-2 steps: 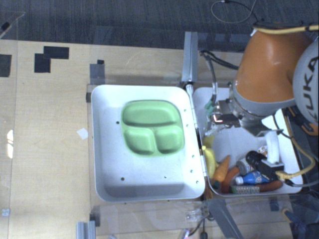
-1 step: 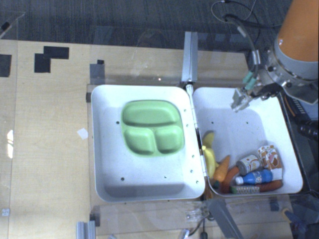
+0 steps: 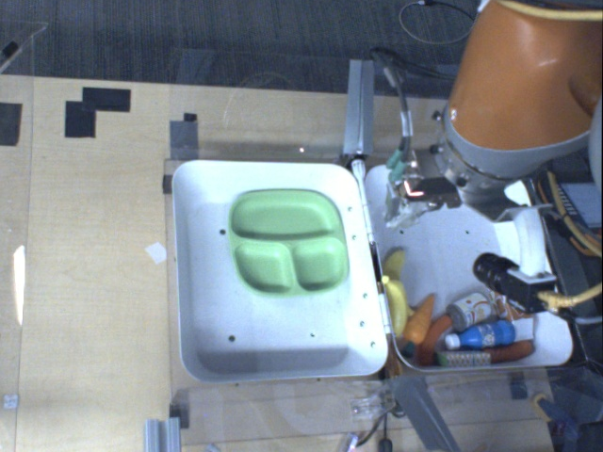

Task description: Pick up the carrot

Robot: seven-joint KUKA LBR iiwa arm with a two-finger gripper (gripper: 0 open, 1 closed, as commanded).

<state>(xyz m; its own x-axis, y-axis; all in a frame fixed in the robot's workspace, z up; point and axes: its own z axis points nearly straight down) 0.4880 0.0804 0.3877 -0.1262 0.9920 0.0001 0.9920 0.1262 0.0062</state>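
Over the far-left part of the right bin (image 3: 443,252), the gripper (image 3: 407,201) hangs above bare white floor; can't tell whether it's open or closed, or has hold of anything. Carrot (image 3: 421,311) lies well apart from it near the bin's near-left corner, tilted, just beside a banana (image 3: 397,299) on its left, with a can (image 3: 468,307) and blue bottle (image 3: 482,335) to its right. Left bin (image 3: 203,252) holds 1 green 3-compartment tray (image 3: 287,238).
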